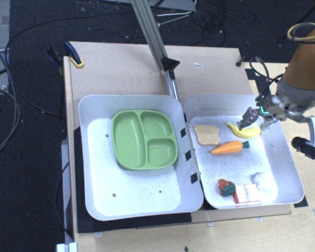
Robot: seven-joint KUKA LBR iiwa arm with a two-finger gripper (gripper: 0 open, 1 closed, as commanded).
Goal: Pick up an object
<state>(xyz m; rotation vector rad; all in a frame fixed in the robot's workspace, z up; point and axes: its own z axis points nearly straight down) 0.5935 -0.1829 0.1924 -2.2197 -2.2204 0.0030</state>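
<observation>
The tool (250,121) hangs low over the banana (243,132) in the right bin (289,167), seemingly lining up a grab; its grip I cannot tell.

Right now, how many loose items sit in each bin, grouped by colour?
Green: 1, the divided plate, left bin
Yellow: 1, the banana, right bin, at the gripper
Orange: 1, the carrot
Tan: 1, the bread slice
Red and green: 1, the small toy
Red and white: 1, the small box
White: 1, the small lump
Total: 7
</observation>
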